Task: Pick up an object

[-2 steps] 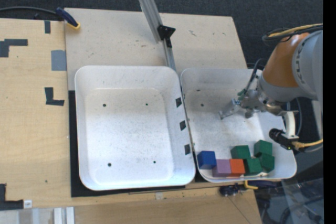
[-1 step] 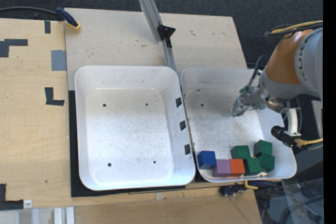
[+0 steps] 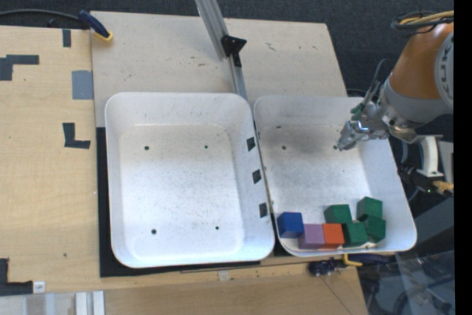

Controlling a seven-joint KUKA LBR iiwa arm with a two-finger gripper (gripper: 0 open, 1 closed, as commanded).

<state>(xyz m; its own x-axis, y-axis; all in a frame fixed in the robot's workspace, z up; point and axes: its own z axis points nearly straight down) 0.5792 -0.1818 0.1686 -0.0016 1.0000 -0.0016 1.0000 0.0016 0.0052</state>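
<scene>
Several small blocks lie along the near edge of the right bin [image 3: 310,158]: a blue block [image 3: 290,223], a purple block [image 3: 314,234], an orange block [image 3: 333,234] and green blocks [image 3: 363,219] bunched in the near right corner. My gripper [image 3: 346,141] hangs over the right part of this bin, well behind the blocks, its tip pointing down and left. Nothing shows between or under its tip.
The left bin [image 3: 181,177] sits beside the right one, with a raised divider between them. A grey metal bar [image 3: 209,4] slants in from the top to the bins' far junction. A blue and yellow tool [image 3: 96,25] lies on the bench at far left.
</scene>
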